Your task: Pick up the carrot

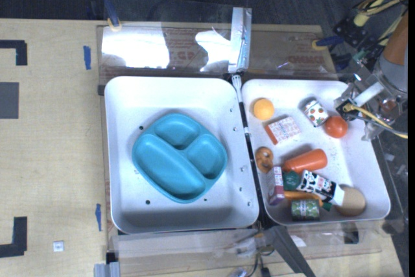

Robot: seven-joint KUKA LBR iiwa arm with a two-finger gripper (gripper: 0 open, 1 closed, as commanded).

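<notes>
The carrot (305,160), a stubby orange-red piece, lies on its side near the middle of the right bin (363,159), pointing up to the right. My gripper (378,108) hangs over that bin's upper right edge, well up and to the right of the carrot, with the red tomato (336,127) between them. Nothing shows between its fingertips.
Around the carrot lie an orange ball (262,108), a small red-and-white box (283,129), a spotted cube (316,113), a brown round piece (264,157), a cow-patterned bottle (318,183), a green can (305,208) and a tan egg shape (351,200). The left bin (123,107) holds a blue divided plate (180,156).
</notes>
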